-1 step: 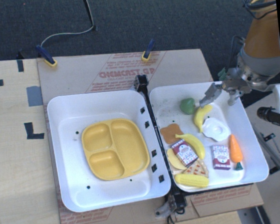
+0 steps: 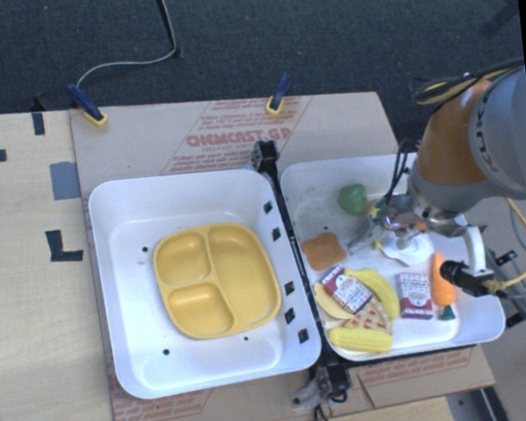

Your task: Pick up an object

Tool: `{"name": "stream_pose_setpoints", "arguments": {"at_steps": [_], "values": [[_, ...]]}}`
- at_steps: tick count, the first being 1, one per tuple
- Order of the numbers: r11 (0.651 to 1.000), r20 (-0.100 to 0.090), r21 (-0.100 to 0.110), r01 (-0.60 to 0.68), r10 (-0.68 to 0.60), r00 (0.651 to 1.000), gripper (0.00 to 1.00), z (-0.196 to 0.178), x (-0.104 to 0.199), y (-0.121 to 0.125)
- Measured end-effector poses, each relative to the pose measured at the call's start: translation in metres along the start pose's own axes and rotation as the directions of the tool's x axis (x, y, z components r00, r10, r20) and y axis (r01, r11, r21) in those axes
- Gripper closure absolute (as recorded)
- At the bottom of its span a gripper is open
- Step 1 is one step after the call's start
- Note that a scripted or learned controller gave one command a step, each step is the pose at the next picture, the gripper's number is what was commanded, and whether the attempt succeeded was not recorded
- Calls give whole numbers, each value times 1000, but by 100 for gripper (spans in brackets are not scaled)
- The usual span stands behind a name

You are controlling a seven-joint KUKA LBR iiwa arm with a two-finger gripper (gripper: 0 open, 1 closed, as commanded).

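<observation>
Camera view, slanting down over the counter (image 2: 25,279). Starting at the left: the left bin (image 2: 122,296) is carrying a yellow divided plate (image 2: 217,279), three compartments, lying flat and a little turned.

Moving across the black divider into the right bin (image 2: 484,326), where the pickable clutter is sitting. Nearest the divider: a brown bread-like slice (image 2: 323,250), a red-and-white packet (image 2: 349,290) lying on top of a banana (image 2: 378,288), and a yellow corn cob (image 2: 359,339) by the near wall. A green ball-like fruit (image 2: 353,197) is sitting alone toward the far side. Further right, a second small red packet (image 2: 414,294) and an orange carrot (image 2: 442,279) are lying side by side, just about touching.

The hand (image 2: 387,222) is hanging low over the middle of the bin, near the green fruit and above a crumpled pale item I can't identify. Cannot tell whether it is parted or closed; that area is too cluttered and blurred. Nothing is visibly between its tips.

Handling judgement: all these look like light toy foods. The green fruit is standing clear of its neighbours, so probably the easiest target, but round and likely slippery; take it across its widest part. The packets are lying flat, offering little to grip. The corn cob looks firmer, best taken across its narrow width.
</observation>
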State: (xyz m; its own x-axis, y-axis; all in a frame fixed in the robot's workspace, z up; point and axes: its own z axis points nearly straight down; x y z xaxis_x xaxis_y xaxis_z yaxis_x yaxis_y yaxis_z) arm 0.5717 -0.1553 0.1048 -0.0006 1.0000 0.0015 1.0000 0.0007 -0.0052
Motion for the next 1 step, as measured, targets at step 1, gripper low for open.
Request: {"name": "stream_pose_setpoints", "arguments": {"at_steps": [1], "values": [[1000, 3, -10, 2, -1, 1000, 0, 18, 10, 75]]}}
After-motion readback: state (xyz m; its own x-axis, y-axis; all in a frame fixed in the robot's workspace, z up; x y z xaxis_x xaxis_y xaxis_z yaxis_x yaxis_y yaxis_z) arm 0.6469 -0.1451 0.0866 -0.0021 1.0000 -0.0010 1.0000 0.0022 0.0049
